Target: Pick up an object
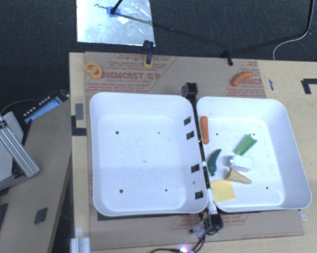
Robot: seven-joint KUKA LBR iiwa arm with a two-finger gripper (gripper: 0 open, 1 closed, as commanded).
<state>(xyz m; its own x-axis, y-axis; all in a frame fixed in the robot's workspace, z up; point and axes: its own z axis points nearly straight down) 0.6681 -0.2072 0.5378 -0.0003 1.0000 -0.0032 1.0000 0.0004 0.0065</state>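
Observation:
The right bin (285, 141) holds several small objects. An orange sausage-shaped piece (204, 127) lies along its left wall. A light green stick (245, 144) sits near the middle, with a dark green curved piece (214, 161) to its lower left. A white block (241, 163) rests against a tan cone (238, 176), and a flat yellow square (223, 191) lies in the near left corner.
The left bin (142, 157) sits beside the right one, joined by a black-clipped divider (196, 141). On the cardboard bench lie an orange ring (93, 69), a yellow-and-blue clamp (148, 54) and another orange sausage (241, 78). A metal frame (11, 146) stands at left.

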